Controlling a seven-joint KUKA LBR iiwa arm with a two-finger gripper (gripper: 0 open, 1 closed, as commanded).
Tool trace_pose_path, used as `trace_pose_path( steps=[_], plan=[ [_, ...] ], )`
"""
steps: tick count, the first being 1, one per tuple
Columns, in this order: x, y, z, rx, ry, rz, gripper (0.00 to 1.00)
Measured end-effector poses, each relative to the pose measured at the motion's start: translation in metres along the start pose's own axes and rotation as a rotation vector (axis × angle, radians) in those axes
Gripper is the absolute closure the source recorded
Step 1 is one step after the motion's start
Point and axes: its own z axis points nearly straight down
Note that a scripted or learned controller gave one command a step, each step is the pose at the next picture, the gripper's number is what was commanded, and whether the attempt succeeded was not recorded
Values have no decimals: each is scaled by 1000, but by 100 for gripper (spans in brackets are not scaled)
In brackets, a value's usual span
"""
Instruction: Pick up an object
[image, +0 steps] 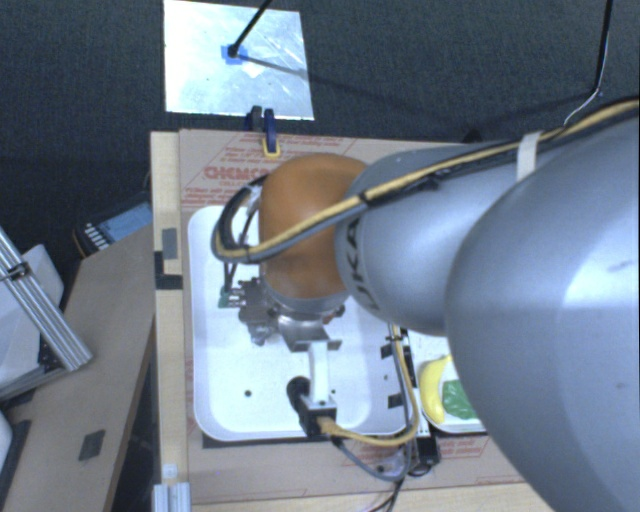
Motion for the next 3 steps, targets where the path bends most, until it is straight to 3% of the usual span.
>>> trace_pose_path(
  steps=[1,2,3],
  plan=[
    [-7,-19,59,-8,3,3,100],
    [1,-17,17,-18,7,1,100],
    [-48,46,-21,-24,4,8,100]
  ],
)
